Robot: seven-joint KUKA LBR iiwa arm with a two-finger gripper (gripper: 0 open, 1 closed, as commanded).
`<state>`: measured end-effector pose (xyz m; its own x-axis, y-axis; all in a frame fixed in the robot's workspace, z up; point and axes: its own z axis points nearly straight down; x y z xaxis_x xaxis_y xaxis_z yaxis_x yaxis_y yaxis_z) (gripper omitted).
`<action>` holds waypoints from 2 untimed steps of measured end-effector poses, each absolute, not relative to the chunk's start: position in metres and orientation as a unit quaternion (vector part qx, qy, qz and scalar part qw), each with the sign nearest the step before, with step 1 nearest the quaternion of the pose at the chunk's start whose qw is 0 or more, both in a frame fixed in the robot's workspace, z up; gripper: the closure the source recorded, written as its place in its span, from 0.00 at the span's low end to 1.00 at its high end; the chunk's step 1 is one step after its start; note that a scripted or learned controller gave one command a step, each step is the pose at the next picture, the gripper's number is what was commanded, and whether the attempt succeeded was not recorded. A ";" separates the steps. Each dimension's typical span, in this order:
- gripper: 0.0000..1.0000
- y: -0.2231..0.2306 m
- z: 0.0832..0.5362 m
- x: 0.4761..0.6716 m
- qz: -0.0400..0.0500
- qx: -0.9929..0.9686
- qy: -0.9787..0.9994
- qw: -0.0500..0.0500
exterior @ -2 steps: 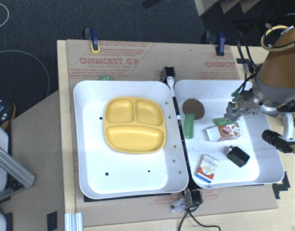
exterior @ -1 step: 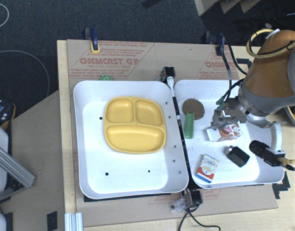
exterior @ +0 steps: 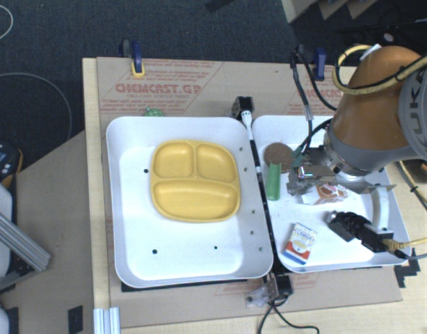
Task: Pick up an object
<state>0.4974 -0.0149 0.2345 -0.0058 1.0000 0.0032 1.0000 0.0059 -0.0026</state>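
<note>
In the camera view the arm (exterior: 373,96) reaches over the right bin (exterior: 332,255), with its jaws low over the middle of the bin floor. Whether the jaws are apart or together cannot be told, as the wrist hides them, and nothing is seen held between them.

The nearest candidates flank them. A green tube (exterior: 272,181) lies just to their left against the bin's left wall, its long axis running from far edge to near edge. A crumpled wrapper (exterior: 329,192) lies just to their right.

A brown disc (exterior: 275,153) sits beyond the tube, toward the far left corner. A small packet (exterior: 301,243) lies toward the near left corner, well apart from the jaws.

The left bin (exterior: 130,207) holds a yellow divided plate (exterior: 195,181), which I judge too far away to be the target.
</note>
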 end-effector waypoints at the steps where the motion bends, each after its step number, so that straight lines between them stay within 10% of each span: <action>1: 1.00 0.053 0.323 0.507 -0.005 -0.704 -0.711 -0.003; 2: 1.00 0.051 0.406 0.479 -0.005 -0.706 -0.708 -0.003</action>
